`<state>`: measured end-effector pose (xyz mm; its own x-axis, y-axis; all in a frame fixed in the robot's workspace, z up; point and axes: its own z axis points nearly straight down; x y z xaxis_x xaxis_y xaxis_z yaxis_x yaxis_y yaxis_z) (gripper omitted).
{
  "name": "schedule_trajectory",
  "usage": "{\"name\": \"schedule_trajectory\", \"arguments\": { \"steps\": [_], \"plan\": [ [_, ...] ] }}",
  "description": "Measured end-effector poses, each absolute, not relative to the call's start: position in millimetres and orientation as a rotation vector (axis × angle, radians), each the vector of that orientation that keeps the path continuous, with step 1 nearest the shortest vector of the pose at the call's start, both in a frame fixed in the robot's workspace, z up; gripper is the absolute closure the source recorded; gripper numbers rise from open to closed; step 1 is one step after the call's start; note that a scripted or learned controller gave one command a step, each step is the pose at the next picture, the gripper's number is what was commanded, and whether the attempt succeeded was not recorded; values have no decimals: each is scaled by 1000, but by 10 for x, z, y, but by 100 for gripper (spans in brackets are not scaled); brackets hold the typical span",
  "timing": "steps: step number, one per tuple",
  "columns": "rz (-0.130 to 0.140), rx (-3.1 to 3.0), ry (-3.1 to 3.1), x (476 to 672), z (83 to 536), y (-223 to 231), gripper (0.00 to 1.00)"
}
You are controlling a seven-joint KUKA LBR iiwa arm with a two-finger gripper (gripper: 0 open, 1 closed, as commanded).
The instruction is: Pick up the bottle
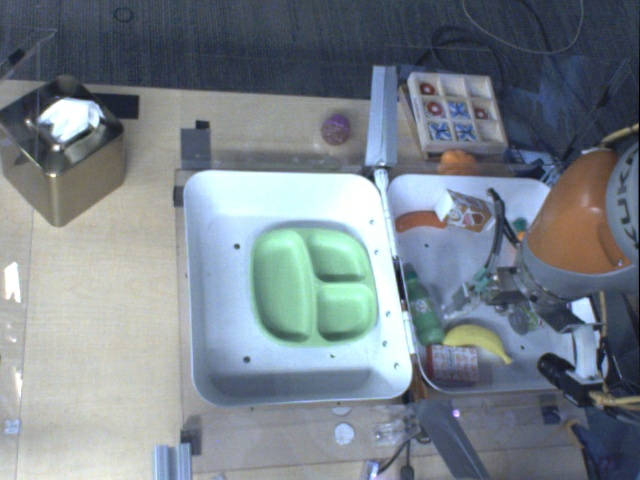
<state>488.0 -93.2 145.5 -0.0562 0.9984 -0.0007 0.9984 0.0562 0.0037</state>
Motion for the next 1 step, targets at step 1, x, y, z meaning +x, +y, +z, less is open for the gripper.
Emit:
{"name": "schedule_trajectory", "arguments": {
  "steps": [1],
  "plan": [
    [8, 2338, 2091, 5216, 2204, -828, 0]
  ]
}}
